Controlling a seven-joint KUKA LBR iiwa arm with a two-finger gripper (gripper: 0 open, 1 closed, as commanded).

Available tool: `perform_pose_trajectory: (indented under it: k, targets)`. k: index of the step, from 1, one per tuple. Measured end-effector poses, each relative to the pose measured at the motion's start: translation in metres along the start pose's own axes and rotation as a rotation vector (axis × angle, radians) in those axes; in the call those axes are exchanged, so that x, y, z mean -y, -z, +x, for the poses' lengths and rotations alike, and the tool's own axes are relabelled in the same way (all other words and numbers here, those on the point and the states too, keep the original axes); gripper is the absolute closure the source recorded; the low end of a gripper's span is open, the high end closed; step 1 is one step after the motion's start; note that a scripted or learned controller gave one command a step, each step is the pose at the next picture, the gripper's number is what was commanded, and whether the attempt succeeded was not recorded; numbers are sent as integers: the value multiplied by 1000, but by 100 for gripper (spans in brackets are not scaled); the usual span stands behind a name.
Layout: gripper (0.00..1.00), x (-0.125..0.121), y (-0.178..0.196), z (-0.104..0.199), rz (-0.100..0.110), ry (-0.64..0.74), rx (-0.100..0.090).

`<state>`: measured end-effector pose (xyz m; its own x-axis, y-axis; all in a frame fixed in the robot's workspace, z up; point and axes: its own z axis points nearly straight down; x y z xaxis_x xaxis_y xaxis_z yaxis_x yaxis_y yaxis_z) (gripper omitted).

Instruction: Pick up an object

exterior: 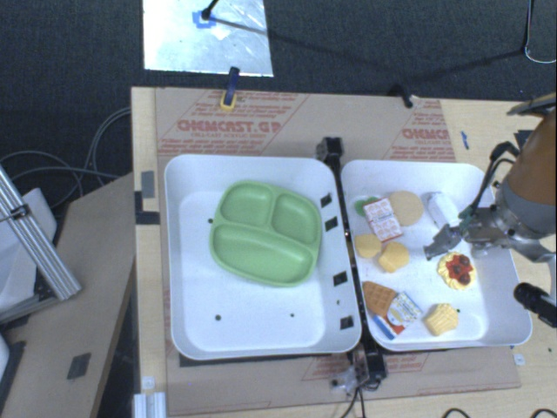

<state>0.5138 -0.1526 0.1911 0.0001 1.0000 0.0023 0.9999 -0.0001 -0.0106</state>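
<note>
My gripper hangs over the right bin, reaching in from the right. It is just above and to the left of a yellow-and-red pasta piece. To its left lie two yellow chunks, a red-and-white packet and a round tan biscuit. A white object lies just behind the gripper. Nothing shows held in the gripper.
A brown waffle, a small white-and-red wrapper and a yellow block lie along the right bin's front. The left bin holds a green divided plate. A black divider separates the bins.
</note>
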Motion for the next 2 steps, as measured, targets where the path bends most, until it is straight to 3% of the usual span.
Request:
perform_pose_trajectory:
  k: [1, 2]
  targets:
    - [0, -3, 5, 0, -11, 3, 2]
    - [0, -8, -56, 2, -8, 2, 1]
